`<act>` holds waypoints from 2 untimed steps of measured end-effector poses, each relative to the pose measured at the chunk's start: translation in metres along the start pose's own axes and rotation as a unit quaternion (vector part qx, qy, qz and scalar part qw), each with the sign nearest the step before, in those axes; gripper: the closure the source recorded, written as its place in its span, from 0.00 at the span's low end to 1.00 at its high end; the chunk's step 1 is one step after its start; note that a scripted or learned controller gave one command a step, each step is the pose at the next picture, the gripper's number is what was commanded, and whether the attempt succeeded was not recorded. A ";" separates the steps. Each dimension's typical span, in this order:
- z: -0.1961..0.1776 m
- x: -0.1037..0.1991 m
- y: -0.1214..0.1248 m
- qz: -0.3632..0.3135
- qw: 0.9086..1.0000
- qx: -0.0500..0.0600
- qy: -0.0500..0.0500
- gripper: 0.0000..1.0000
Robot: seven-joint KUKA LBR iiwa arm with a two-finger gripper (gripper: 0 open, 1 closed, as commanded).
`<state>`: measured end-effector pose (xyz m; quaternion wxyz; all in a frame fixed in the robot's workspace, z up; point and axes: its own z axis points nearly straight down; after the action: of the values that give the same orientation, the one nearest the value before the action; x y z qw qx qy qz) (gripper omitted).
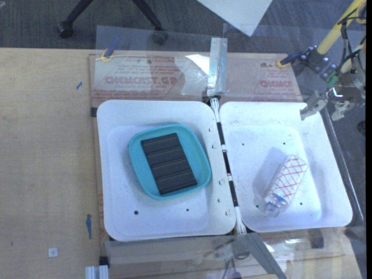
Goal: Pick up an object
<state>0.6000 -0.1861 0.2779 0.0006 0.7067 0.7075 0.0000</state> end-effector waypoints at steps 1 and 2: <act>0.019 0.012 -0.078 0.049 0.999 0.001 0.000 0.00; -0.035 -0.003 -0.054 -0.045 0.999 -0.002 -0.001 0.00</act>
<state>0.5462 -0.1892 0.3125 0.0024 0.6743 0.7384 0.0003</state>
